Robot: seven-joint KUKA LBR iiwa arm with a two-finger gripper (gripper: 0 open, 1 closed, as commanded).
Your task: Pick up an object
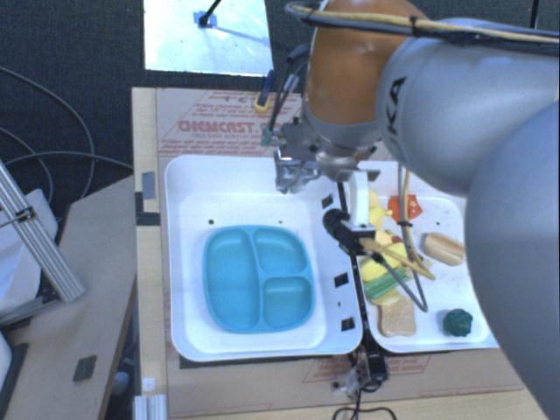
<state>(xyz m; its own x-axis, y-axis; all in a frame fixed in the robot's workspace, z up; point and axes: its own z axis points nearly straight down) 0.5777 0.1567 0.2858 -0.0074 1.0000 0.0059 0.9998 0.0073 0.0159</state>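
Observation:
My gripper (293,180) hangs over the far edge of the left bin (185,261), above its back wall and beyond the blue divided tray (258,278); nothing shows in its grasp. The right bin (477,335) holds toy food: a red piece (405,206), a tan bread roll (444,248), a toast slice (397,318), a green broccoli (457,322), a yellow piece (379,214) and a green-and-yellow piece (382,278). The arm's large grey body hides the right bin's far and right parts.
A cardboard sheet (210,116) lies behind the bins, with a shiny square plate (206,24) beyond it. Cables and a metal frame (35,243) stand off the bench to the left.

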